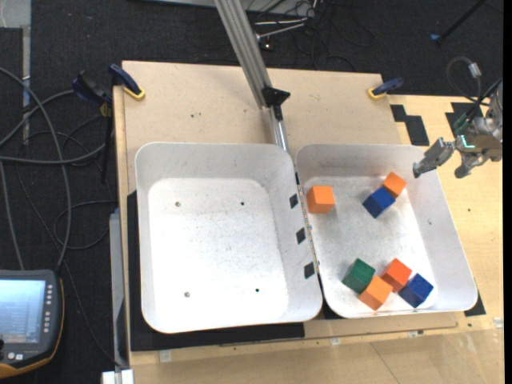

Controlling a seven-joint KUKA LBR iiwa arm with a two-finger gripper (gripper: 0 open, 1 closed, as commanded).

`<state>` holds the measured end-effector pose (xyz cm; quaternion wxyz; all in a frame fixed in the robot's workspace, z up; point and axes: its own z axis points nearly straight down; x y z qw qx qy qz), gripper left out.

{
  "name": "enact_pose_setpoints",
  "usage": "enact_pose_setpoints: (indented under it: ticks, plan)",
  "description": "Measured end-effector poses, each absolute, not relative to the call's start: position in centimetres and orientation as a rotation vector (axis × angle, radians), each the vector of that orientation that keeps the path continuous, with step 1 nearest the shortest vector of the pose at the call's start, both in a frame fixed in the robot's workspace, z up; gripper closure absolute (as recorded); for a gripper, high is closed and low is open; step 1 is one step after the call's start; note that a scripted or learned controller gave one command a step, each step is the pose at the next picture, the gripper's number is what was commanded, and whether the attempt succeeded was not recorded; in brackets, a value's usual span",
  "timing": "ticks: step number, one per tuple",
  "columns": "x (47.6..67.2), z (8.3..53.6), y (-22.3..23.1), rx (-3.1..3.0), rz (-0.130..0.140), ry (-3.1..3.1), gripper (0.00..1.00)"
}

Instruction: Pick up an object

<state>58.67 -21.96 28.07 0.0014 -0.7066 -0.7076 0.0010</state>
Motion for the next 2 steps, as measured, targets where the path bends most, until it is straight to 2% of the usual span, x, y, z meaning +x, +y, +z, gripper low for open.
enact_pose_setpoints:
  ticks: [1,2]
  plan:
    - [58.7,28.3,-21.9,-2.218,0.001,-2.225,0.0]
    - [58.7,24.0,-21.8,-2.219,0.004,-2.22,0.0]
